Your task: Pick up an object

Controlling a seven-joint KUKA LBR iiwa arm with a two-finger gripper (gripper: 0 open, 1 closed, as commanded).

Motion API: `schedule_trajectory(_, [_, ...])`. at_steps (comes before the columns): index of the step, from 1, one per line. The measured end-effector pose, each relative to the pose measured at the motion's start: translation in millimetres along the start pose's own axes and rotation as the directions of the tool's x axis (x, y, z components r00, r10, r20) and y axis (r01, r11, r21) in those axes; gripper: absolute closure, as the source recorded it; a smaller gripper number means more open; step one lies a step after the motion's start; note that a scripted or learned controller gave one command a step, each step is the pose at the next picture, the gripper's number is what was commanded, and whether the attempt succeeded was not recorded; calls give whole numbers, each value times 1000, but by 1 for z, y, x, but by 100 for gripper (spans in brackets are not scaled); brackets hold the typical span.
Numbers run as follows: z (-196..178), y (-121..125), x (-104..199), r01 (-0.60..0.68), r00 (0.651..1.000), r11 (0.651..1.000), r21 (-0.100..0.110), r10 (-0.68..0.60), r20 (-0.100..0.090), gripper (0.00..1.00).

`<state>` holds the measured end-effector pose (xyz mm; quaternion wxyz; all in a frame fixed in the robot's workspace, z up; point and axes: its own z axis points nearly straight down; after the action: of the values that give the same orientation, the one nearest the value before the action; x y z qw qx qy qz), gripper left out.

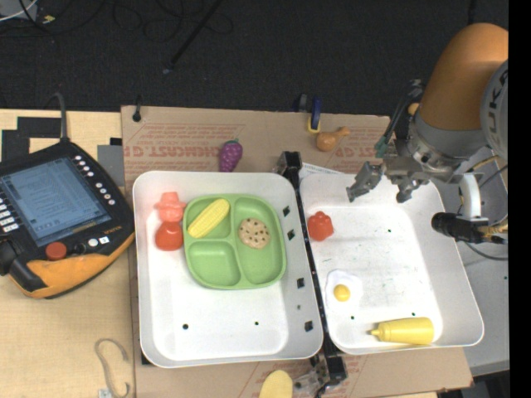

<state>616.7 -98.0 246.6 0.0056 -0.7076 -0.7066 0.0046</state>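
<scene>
looking down at the bench, i see my gripper [384, 184] hanging over the far edge of the right bin [431, 247], its two dark fingers spread apart with bare white bin floor between them, so it has hold of nothing. the arm [465, 81], with its orange band, comes in from the right above that bin.

in the right bin i count three things: a red pepper [320, 225] close to the left wall, a fried egg [342, 289] nearer me and a little right of it, and a yellow mustard bottle [403, 331] lying on its side along the near wall. all three sit well apart from the gripper; the pepper is the nearest.

in the left bin [216, 330] there's a green divided plate [235, 240] with a corn cob [207, 217] in one compartment and a cookie [254, 233] in another. a pink and red toy [169, 220] stands just beside the plate's left edge.

behind the bins, on the cardboard, i see purple grapes [231, 154] and a small orange duck [330, 138]. the teach pendant [58, 214] rests on the bench at left.
</scene>
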Motion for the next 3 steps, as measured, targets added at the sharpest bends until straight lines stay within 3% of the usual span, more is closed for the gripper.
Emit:
schedule_trajectory(1, [-8,2,0,2,1000,1000,-13,-2,1,0])
schedule_trajectory(3, [84,14,-4,1,1000,1000,-9,-1,1,0])
